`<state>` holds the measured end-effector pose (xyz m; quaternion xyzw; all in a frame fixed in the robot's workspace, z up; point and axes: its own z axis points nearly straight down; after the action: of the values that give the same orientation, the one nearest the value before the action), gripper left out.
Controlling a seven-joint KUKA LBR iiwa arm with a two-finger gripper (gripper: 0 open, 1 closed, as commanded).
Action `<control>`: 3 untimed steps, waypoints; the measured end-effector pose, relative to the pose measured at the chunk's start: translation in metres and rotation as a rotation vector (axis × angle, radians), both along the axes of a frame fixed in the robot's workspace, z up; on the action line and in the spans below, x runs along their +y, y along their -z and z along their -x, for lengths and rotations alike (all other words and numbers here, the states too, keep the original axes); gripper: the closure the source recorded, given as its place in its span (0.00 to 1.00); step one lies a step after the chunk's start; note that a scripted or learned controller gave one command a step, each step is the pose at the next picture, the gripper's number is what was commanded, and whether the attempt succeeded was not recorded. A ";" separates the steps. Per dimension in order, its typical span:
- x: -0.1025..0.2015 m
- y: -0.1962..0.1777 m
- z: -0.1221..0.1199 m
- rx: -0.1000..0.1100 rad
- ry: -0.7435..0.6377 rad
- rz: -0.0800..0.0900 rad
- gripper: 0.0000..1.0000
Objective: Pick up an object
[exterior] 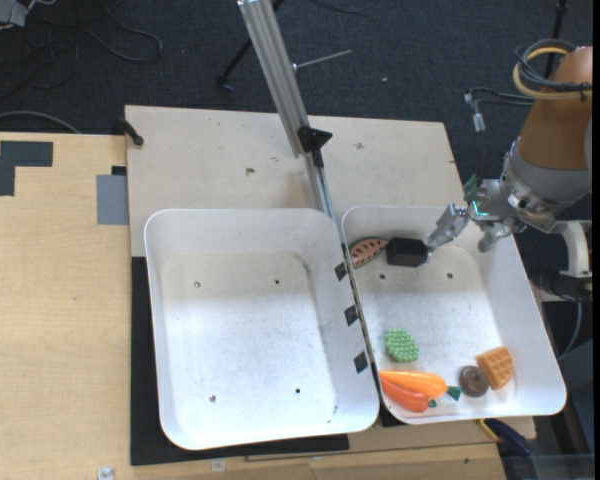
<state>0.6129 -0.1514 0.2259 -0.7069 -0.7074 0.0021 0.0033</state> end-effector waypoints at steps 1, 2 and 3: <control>0.000 -0.003 -0.001 -0.005 -0.001 0.001 0.00; 0.004 0.041 0.000 -0.001 0.000 0.000 0.00; 0.002 0.105 0.000 0.001 0.001 0.000 0.00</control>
<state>0.6132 -0.1491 0.1209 -0.7071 -0.7071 0.0024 0.0039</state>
